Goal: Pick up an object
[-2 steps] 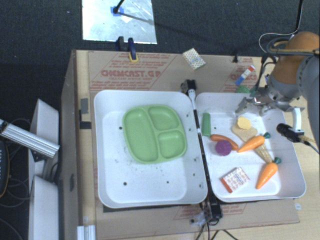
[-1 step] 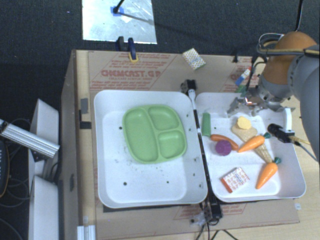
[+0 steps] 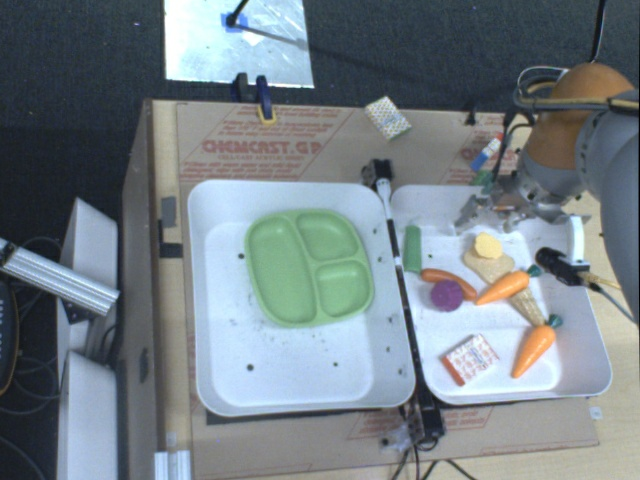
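The worktop (image 3: 300, 138), faced with printed brown board, is being surrounded by dark carpeted floor (image 3: 70, 68). Beyond its far edge, a shiny silver sheet (image 3: 215, 28) is being lit brightly. Left of the worktop, a metal rail (image 3: 60, 273) is being caught by light.

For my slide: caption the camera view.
Grey arm's end effector above right white bin of toy food; green divided plate in left bin.
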`<act>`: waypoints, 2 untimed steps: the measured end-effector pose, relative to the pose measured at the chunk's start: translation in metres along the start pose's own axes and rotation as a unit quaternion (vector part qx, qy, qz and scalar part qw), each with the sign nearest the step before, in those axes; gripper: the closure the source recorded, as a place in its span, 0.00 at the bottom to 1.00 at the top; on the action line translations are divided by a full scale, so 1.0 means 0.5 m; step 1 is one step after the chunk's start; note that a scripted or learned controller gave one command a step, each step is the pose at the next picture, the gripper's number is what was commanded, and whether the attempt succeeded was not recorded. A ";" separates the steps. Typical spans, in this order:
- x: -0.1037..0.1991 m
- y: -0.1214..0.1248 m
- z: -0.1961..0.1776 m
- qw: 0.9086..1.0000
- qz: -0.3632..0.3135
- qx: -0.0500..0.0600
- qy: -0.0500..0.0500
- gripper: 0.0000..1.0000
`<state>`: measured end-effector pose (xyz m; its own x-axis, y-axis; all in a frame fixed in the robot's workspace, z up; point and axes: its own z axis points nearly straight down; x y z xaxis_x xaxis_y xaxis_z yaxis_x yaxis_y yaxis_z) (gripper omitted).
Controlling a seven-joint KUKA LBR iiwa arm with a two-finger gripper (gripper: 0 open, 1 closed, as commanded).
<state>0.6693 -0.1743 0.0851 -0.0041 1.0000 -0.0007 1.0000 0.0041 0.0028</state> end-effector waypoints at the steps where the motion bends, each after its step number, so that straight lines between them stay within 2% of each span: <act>1: -0.004 0.000 0.000 1.000 0.001 0.000 0.000 0.00; 2: 0.032 0.000 0.000 1.000 0.000 0.000 0.000 0.00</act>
<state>0.6692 -0.1586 0.0850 -0.0045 1.0000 -0.0003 1.0000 0.0045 0.0022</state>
